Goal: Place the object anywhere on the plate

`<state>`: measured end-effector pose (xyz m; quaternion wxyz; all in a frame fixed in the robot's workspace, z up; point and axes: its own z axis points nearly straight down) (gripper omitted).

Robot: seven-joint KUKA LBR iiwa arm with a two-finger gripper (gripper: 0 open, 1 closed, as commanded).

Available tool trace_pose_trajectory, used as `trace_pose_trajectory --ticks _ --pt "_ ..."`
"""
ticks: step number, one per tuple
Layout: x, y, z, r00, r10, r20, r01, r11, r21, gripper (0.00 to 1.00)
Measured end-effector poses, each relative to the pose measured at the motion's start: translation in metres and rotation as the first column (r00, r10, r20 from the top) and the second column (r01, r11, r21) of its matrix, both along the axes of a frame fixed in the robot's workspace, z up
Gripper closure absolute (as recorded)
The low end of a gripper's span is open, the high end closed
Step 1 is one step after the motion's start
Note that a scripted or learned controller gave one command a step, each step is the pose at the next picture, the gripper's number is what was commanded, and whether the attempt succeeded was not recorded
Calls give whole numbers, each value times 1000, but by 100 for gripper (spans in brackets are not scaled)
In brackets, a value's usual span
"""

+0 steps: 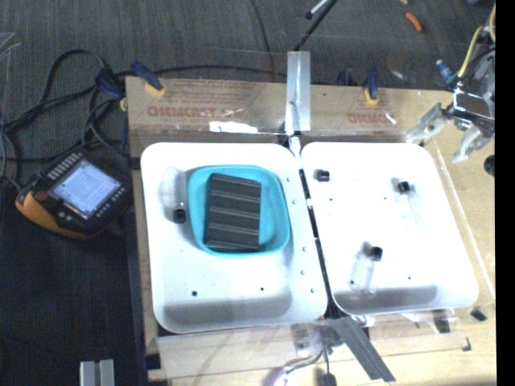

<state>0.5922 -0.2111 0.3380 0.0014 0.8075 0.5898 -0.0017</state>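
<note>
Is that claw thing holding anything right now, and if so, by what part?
Nothing is held. The gripper hangs open off the bench's far right corner, with only air between its fingers. The dark block already lies on the blue plate.

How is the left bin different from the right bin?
The left bin holds a blue plate with a dark ridged block on it; the right bin holds neither, just small clear vials with dark caps. The left bin has one vial, the right several. Both are shallow, white and rounded.
</note>
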Motion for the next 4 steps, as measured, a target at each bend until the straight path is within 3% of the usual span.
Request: trace_pose_trajectory --ticks 1,2,3,4 --pt "-55 17 -73 969 -248 -3 248 969 2 0" --pt "-74 2 17 944 -329 -1 329 944 0 0" --pt "-109 35 -73 838 -546 -4 546 838 1 0" --pt "-109 -11 2 772 -635 0 635 772 0 0"
